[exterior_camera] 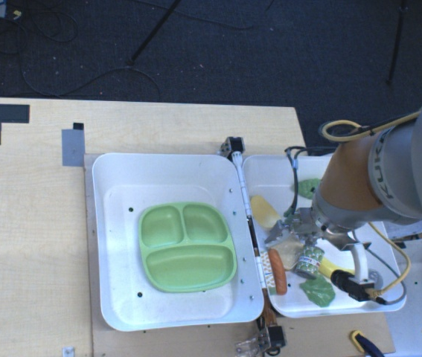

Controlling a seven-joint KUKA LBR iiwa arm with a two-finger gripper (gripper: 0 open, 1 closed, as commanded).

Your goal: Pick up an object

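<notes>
Two white bins sit side by side on the wooden table. The left bin has a green divided plate lying flat in the middle of it.

All the loose stuff to pick from is in the right bin. A red-orange sausage lies along the left wall toward the near end. Farther back on the same side there's a pale yellow piece. A dark green lump sits close to the near wall. Just beyond it is a small green-and-silver item, too small to say what it is. A light green thing peeks out at the far side, partly hidden by the arm.

The arm comes in from the right and hangs over the right bin. The gripper is low in the middle of the clutter, between the pale yellow piece and the green-and-silver item, just beyond the sausage. Honestly I can't tell whether the gripper is wide or narrow from this angle, and I can't see anything clearly held in it.
</notes>
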